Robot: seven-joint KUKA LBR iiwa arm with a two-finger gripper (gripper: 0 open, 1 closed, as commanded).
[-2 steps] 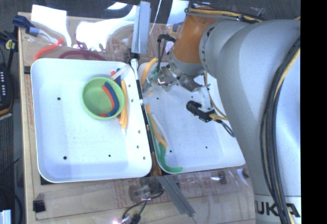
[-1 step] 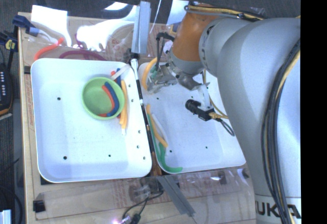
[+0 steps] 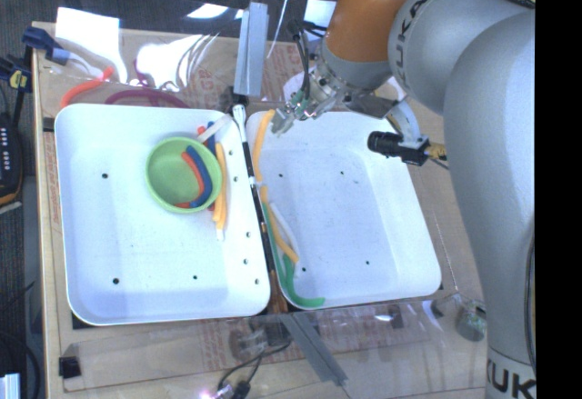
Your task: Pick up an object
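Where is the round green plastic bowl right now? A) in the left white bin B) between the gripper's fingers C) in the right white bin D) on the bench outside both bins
A: the round green plastic bowl sits inside the left white bin, near its right wall, well apart from the gripper.

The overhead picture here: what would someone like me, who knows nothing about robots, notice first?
Probably the big grey arm with its orange band, filling the right side and reaching over the right bin, its gripper near that bin's far left corner. Next, the green bowl in the left bin, holding red and blue pieces. Thin orange and green strips lie along the right bin's left edge.
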